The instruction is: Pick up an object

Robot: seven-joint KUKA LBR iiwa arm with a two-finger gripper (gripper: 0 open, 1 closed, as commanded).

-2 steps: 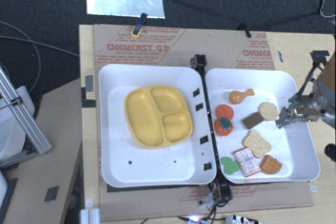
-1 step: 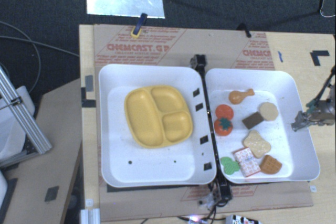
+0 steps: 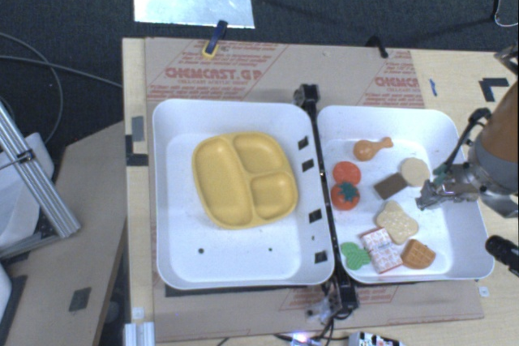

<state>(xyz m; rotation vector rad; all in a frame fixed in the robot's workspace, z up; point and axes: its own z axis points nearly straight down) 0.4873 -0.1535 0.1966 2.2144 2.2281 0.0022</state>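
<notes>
The pincer [image 3: 427, 197] hovers low in the right bin [image 3: 462, 255], whether open or closed I cannot tell, beside the round beige piece [image 3: 413, 170] and brown block [image 3: 390, 185], with nothing lifted yet, so the pick remains undone.

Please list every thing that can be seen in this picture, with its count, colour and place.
bins: 2, white, side by side on the bench
divided tray: 1, yellow, left bin
drumstick toy: 1, orange, right bin, far side
tomato toys: 2, red, right bin, near the divider
brown block: 1, right bin, middle
round piece: 1, cream, beside the brown block
bread toy: 1, cream, right bin
packet: 1, red and white, near edge
green toy: 1, near corner
waffle toy: 1, orange-brown, near edge
gripper: 1, grey, over the right bin
</notes>
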